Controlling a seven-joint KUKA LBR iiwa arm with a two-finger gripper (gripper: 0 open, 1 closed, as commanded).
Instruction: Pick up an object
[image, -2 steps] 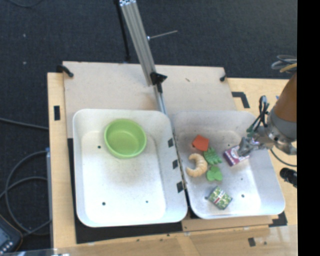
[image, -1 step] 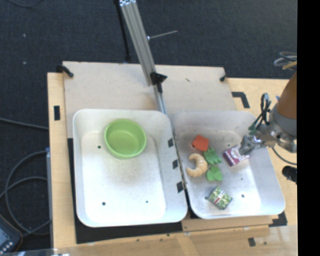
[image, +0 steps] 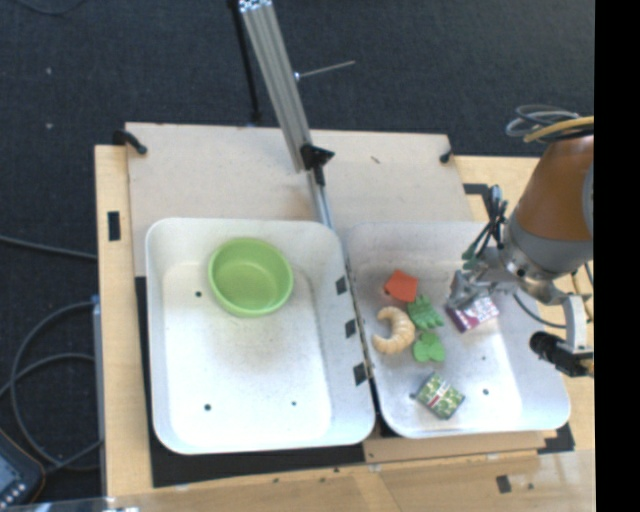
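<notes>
In the right bin (image: 530, 395) lie a red block (image: 401, 286), a tan croissant-shaped piece (image: 394, 331), a green leafy toy (image: 428, 330), a small green and white packet (image: 439, 395) and a purple and white packet (image: 473, 313). My gripper (image: 468, 290) hangs low at the right side of this bin, directly over the purple packet's upper left corner. The orange wrist band (image: 560, 195) sits above it. Whether the fingers touch the packet is hidden by the gripper body.
The left bin (image: 250, 400) holds a light green bowl (image: 250, 277) near its back. A metal pole (image: 285, 90) slants down to the divide between the bins. Cables (image: 545, 125) loop at the right behind the arm.
</notes>
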